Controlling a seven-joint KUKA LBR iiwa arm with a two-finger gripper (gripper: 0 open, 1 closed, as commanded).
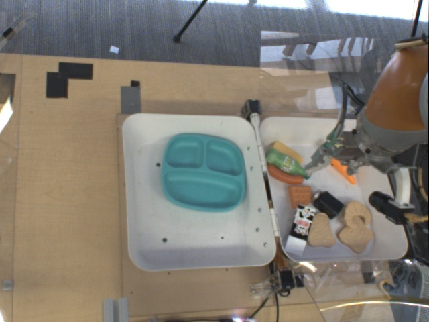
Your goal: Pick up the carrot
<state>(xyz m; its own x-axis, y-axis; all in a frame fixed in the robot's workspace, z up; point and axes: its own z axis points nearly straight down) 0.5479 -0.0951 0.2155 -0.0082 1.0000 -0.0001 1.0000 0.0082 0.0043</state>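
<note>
Lying left of jaws, apart: carrot (285, 177) (right bin (315, 131)) | jaws' grip state unclear

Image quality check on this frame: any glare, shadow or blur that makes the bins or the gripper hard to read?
Camera view: bright window patches wash out the floor at top; reflections streak the clear sheet above the right bin; the left bin is evenly lit, its teal tray sharp; the gripper is small and soft, so its finger state is unclear.
</note>
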